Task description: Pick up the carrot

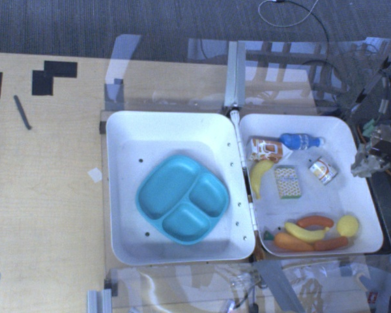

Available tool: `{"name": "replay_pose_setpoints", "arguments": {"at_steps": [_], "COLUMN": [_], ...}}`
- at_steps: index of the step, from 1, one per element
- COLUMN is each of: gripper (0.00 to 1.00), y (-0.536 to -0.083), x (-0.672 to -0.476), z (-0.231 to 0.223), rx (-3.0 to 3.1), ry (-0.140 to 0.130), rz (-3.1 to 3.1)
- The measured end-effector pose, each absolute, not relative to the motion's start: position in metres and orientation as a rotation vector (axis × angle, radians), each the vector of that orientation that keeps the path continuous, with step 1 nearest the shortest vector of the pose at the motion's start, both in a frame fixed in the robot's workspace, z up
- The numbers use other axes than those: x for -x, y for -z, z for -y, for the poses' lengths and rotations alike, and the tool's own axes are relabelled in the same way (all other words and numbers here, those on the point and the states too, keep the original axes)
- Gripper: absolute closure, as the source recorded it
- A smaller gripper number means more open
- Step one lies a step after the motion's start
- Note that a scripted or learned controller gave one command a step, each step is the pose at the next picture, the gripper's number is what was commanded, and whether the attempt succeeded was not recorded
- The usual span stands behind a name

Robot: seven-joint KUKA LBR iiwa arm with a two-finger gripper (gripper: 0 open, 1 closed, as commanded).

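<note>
While arm parks at far right, left bin (117, 194) carries blue divided plate (184, 199). Carrot (290, 242) lies at right bin's (352, 135) front edge, wedged against banana (306, 231), sausages. Gripper (371, 162) outside rim, well apart; state unclear.

Carrot (292, 242): orange, tapered, lying flat on its side at the near edge of the right bin (368, 175), close to the near-left corner. Long axis runs roughly left-right. Touches a yellow banana (304, 231) lying along its far side. Nothing grips it.
</note>
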State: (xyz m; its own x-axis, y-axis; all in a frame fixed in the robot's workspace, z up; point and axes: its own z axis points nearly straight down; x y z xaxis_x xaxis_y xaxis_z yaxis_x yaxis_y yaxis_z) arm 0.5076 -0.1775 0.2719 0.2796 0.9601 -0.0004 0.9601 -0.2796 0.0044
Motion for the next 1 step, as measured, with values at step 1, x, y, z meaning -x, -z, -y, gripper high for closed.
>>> {"name": "replay_pose_setpoints", "arguments": {"at_steps": [1], "gripper": [1.0], "y": [-0.2829], "x": [-0.5093], "z": [0.1766], "rx": [-2.5], "ry": [-0.007], "rz": [-1.89]}}
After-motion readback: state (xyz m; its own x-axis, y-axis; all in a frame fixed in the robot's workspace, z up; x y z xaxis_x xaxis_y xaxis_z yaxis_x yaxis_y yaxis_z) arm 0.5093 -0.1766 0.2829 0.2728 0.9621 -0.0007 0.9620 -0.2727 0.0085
